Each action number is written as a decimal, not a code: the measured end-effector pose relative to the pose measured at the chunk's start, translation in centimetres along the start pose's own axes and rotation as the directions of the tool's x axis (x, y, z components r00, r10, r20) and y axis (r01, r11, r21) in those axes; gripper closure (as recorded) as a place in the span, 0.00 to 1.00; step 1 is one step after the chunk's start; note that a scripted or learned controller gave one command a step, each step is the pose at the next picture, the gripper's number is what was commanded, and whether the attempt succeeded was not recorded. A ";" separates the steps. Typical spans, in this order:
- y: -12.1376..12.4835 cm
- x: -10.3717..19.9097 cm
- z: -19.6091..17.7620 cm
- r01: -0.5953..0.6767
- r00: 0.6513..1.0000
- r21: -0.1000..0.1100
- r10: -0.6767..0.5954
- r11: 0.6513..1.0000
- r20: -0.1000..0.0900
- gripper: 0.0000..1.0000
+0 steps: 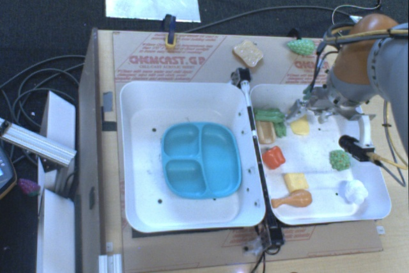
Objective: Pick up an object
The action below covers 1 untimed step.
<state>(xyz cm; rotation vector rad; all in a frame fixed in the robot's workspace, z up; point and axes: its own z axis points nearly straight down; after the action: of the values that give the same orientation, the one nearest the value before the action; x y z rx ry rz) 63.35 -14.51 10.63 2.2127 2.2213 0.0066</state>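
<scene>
My gripper (307,112) is over the back part of the right bin (377,201), and it is open. Its metal fingers (293,114) are spread, with nothing held between them. A small yellow piece (300,127) lies just in front of the fingertips. To the left of them are a green toy vegetable (270,116) and an orange-yellow bun (266,132). Further forward lie a red pepper (273,157), a yellow block (295,181), a drumstick (293,200), a green broccoli (340,160) and a white lump (353,189).
The left bin (140,105) holds a blue divided plate (200,160). Behind the bins, on the cardboard, lie a slice of toy bread (248,53) and a green piece (301,46). A divider rail (254,137) runs between the bins.
</scene>
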 end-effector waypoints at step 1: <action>0.1 0.0 -1.1 0.001 1.000 -0.003 -0.001 1.000 0.000 1.00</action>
<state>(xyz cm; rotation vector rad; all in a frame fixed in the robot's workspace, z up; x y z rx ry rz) 63.45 -14.51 11.73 2.2102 2.2205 0.0100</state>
